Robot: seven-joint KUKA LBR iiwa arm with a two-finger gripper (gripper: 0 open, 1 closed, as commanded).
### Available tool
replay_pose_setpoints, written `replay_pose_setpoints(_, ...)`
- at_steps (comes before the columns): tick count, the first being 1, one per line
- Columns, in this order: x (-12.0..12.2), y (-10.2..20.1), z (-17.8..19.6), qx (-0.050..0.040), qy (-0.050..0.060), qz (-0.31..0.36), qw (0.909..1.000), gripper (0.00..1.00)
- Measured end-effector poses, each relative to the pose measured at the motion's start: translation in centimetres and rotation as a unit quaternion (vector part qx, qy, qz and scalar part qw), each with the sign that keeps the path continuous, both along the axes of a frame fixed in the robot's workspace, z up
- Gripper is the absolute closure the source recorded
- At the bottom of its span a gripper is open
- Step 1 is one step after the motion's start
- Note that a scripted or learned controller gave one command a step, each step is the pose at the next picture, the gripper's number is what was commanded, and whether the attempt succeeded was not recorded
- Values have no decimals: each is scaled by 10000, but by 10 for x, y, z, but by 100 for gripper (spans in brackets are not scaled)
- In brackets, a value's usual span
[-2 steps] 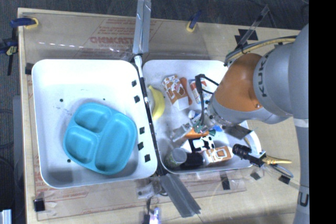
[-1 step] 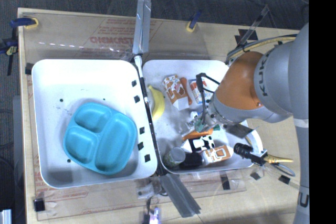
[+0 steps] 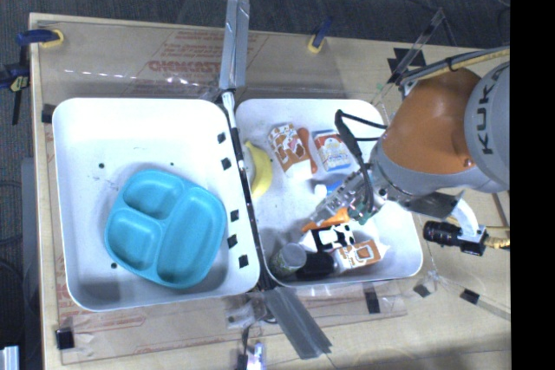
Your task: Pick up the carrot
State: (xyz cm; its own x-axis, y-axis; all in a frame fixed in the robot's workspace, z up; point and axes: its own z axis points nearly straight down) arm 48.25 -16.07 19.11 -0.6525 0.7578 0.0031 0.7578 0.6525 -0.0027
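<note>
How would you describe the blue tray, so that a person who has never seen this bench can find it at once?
Look at the left bin of the two white bins on the bench. The blue tray lies flat on its floor, towards the near side. It is a light blue plate with rounded corners and three shallow compartments, while the small packets and the yellow item all lie in the right bin.

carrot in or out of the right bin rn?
In. The carrot shows as an orange sliver inside the right bin, beside the claw. Whether it rests on the bin floor, cannot tell.
</note>
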Motion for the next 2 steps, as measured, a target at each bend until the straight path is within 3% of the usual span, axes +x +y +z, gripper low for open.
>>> replay_pose_setpoints(1, 0, 0, 0, -1, -1, 3, 10000, 0)
replay_pose_setpoints(2, 3, -44, -83, -5, -64, -1389, 9903, 0)
